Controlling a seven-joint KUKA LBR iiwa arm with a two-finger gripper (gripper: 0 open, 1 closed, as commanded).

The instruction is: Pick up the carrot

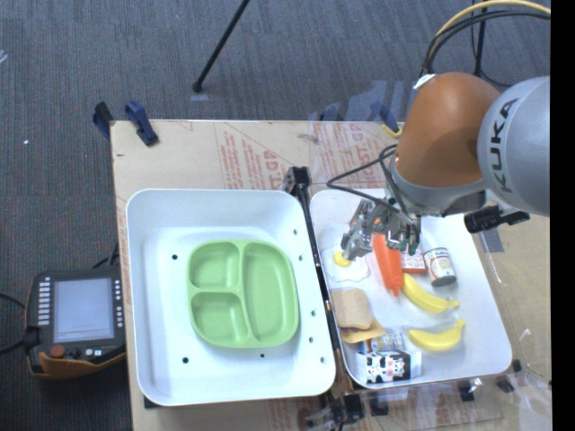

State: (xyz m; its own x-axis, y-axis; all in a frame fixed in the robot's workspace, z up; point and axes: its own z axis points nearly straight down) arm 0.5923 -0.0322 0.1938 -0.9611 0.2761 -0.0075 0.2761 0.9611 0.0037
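The gripper (382,233) hangs low in the right bin (492,329), and whether it is spread or pinching I cannot tell; the carrot (389,262) lies just beneath it, bananas (426,295) beyond, so a straight, centred descent looks wisest.

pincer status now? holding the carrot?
Pincer: over the right bin, right at the carrot's upper end; open or closed cannot be told, no grasp confirmed.

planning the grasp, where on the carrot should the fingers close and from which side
Grip the carrot around its middle, coming straight down from above. It lies flat and runs lengthwise down the right bin, so close across its narrow width; a banana crowds the lower tip.
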